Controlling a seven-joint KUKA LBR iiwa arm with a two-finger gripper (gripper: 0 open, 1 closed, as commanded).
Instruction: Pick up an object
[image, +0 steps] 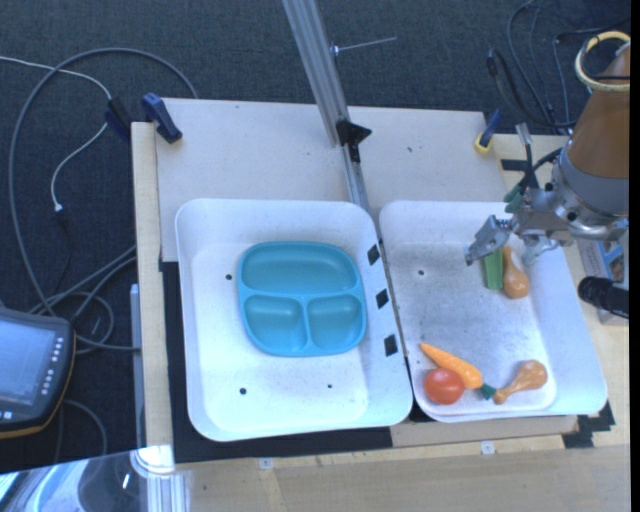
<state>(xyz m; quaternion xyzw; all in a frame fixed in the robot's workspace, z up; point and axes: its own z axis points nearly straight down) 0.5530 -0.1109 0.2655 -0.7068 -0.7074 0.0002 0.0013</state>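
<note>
- Two white bins: left bin (205, 300), right bin (450, 300) just beside it.
- One blue divided plate (300, 298), inside the left bin, with three compartments.
- One carrot (450, 362), right of the plate, in the right bin near its front edge.
- One tomato (444, 386), touching the carrot, right of the plate.
- One tan drumstick-like piece (524, 378), further right of the plate, past the carrot.
- One green piece (493, 268) and one tan piece (515, 280), side by side, right of the plate and further back.
- Two blue clamps: one (160, 115) behind the plate to the left, one (488, 130) behind to the right.
</note>
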